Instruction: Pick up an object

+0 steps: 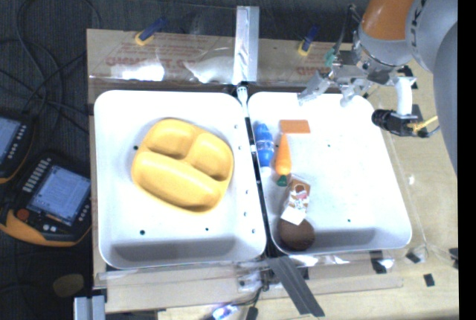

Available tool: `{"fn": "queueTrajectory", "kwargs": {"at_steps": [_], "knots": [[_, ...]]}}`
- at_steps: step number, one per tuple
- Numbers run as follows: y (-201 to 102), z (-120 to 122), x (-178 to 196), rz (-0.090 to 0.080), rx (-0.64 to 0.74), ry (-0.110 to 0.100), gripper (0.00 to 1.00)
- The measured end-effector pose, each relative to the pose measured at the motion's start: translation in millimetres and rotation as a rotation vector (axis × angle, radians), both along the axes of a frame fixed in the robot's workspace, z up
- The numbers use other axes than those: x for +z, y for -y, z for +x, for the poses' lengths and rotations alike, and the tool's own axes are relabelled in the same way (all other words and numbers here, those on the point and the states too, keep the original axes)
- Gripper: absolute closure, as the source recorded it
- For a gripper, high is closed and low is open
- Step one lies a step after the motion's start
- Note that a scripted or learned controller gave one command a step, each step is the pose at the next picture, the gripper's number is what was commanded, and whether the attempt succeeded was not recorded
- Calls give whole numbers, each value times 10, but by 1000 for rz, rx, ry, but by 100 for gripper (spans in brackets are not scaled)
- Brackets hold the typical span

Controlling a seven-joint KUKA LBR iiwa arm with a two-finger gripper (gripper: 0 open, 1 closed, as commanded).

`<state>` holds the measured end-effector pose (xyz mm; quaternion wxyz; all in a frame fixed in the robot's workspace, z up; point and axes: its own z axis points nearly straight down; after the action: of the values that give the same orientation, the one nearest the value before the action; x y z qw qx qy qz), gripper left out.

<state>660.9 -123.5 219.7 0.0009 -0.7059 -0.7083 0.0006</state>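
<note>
My gripper [329, 93] hangs over the far rim of the right bin [357, 184], open, with nothing between its fingers. Below and left of it in that bin lie an orange block [295, 127], an orange carrot-shaped toy [283, 153] and a blue bottle [262, 144] against the left wall. A brown and white item [296, 216] rests near the bin's front left corner. A large yellow loaf-shaped object [182, 162] lies in the left bin [119, 237].
The grey arm with its orange band [394, 10] comes in from the upper right. A metal post [246, 43] and crumpled plastic sheet [208, 67] stand behind the bins. Handheld controllers [44, 199] and cables lie left of the bench.
</note>
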Motion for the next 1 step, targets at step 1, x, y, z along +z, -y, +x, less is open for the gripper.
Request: {"fn": "queueTrajectory", "kwargs": {"at_steps": [1], "knots": [[18,-269,-1262,1,130,2,0]]}}
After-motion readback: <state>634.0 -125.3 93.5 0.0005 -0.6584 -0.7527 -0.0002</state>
